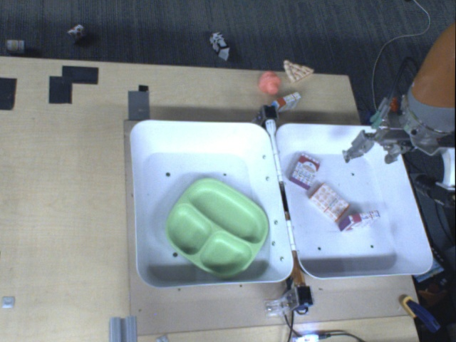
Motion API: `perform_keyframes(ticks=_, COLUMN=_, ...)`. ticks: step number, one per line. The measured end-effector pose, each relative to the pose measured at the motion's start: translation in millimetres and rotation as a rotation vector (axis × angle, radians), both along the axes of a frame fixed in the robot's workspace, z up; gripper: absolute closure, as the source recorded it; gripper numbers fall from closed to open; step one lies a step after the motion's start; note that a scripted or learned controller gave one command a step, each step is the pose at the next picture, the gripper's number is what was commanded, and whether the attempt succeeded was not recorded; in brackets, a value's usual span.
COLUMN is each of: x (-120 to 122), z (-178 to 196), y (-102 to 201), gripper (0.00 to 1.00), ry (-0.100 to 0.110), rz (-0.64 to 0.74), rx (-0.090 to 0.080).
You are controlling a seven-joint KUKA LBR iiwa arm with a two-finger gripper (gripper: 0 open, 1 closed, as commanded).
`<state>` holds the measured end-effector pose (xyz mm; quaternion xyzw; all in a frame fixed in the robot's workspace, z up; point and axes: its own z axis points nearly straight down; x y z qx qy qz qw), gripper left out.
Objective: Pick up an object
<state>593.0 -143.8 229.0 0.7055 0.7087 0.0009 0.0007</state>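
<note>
Two white bins sat side by side on the counter (71, 191), and over the far right edge of the right bin (399, 262) the gripper (374, 147) hovered, its jaws spread apart with nothing between them and touching nothing that could be made out. One grey arm (434, 84) with its orange band reached in from the right. Down in the right bin lay three small things: one red-and-white packet (304, 170) toward the far left part, one pale patterned box (328, 201) just beside it nearer the middle, and one small purple-tipped packet (360, 219) touching or almost touching that box's right end. All three lay well apart from the jaws. The left bin (149, 148) carried a single green divided tray (217, 224), three compartments, tilted a little. Beyond the bins, on the counter's far edge, sat one orange ball (269, 83), one wedge-shaped toy (298, 70) and one small tube (288, 102).
</note>
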Motion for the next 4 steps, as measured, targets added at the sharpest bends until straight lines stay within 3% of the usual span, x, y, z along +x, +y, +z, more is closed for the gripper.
perform_keyframes(ticks=1, x=-22.7, z=-130.8, y=23.1, gripper=0.0, ry=-0.01, rz=-0.003, rx=-0.002)
perform_keyframes(ticks=2, x=-20.8, z=-118.9, y=23.8, gripper=1.0, ry=-0.015, rz=-0.002, rx=-0.002)
perform_keyframes(ticks=3, x=-21.0, z=-119.1, y=23.8, gripper=0.0, ry=-0.014, rz=-0.002, rx=-0.002)
perform_keyframes(ticks=4, x=-83.5, z=-142.0, y=48.7, gripper=0.0, ry=-0.008, rz=-0.004, rx=-0.002)
